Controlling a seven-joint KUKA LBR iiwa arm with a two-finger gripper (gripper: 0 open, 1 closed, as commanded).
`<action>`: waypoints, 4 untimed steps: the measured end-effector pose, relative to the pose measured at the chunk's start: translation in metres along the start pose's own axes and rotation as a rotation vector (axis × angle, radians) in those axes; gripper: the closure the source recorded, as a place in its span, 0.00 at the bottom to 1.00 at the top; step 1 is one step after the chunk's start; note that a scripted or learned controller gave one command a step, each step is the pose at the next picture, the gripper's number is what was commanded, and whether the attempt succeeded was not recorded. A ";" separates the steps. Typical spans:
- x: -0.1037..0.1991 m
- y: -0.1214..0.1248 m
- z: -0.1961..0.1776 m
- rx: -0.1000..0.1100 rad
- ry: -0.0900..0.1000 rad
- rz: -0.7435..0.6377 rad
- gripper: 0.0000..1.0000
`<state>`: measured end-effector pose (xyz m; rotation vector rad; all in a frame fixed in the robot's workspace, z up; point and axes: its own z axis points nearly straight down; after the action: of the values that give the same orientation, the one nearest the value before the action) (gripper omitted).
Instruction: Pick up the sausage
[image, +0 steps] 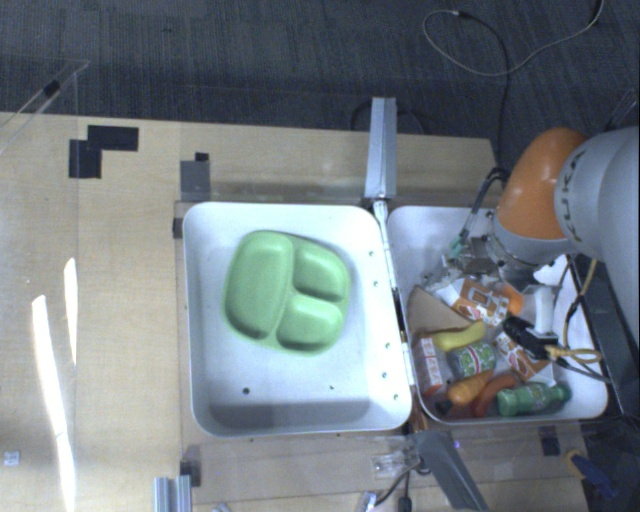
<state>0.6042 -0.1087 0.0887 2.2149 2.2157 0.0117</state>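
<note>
Nearest my lens, at six o'clock, a metal bracket (425, 462) juts up from the lower edge, partly cut off by the frame. Beyond it the counter (120, 300) carries two shallow white bins side by side, with a metal divider post (380, 150) rising between them at twelve o'clock.

My arm (590, 200) comes in at three o'clock, its orange band (535, 195) hanging over the right bin (398, 250). The pincer (470, 262) is down among the clutter there, but it blurs into the packaging beneath it, so I cannot tell how wide it stands or whether it grips anything.

That right bin is crowded and hard for me to read. I can pick out a brown cardboard wedge (432, 312), a yellow banana-like piece (458, 338), a green bottle (530, 400) lying on its side at the bin's five o'clock corner, and several printed packets I cannot identify. The sausage (487, 388), as best I can judge, is the reddish-orange piece near the bin's six o'clock edge, just beside the bottle; its long axis runs roughly from eight o'clock to two o'clock, with its lower end tucked under neighbouring items.

Over in the left bin (200, 400) sits a green divided tray (287, 292), three compartments, tilted slightly.
</note>
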 end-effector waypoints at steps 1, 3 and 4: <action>-0.021 -0.022 0.000 0.000 0.000 -0.002 0.00; -0.040 -0.029 0.000 0.001 -0.001 -0.081 0.00; -0.038 -0.026 -0.012 -0.007 0.000 -0.084 1.00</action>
<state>0.5784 -0.1463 0.1006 2.1163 2.3024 0.0189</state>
